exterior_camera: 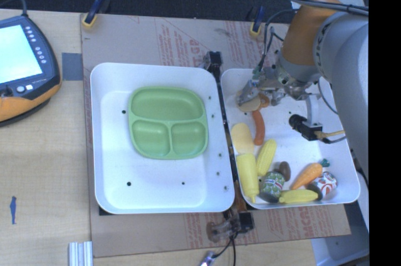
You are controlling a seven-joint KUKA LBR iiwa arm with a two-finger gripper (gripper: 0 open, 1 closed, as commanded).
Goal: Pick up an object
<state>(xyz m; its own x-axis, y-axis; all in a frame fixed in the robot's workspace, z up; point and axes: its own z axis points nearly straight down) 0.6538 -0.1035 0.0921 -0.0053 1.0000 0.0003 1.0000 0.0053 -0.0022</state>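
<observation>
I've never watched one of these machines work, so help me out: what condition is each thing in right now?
Tool: low over the right bin's far end, by the sausage.
Sausage: lying flat in the right bin.
Corn cobs: lying side by side.
Carrot: lying at a slant.
Green plate: right way up in the left bin, nothing on it.

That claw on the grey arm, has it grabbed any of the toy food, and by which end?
It cannot be told. The gripper sits right over the upper end of the orange sausage in the right bin, but no grasp is visible.
</observation>
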